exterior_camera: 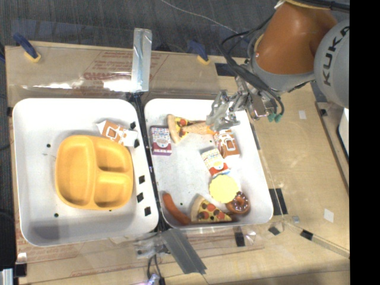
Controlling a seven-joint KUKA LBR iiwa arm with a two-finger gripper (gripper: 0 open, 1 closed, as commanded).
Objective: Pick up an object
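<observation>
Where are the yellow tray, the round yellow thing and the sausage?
Yellow plastic divided tray (pixel 94 172), camera view, on the ridge between its compartments.
Round pale yellow disc (pixel 224 188), camera view, on the middle of its flat top.
Reddish-brown toy sausage (pixel 174 209), camera view, on the middle of its curved length.

Even overhead light, bit soft overall; glare on tape strip (pixel 142 61), faint shadows inside white bins (pixel 35 230).

Small carton (pixel 117 133) partly hidden behind the yellow divided tray (pixel 94 172). Pizza slice (pixel 185 125) tip covered by the gripper (pixel 221 114). Arm (pixel 309 37) cut off at the upper right edge.
</observation>
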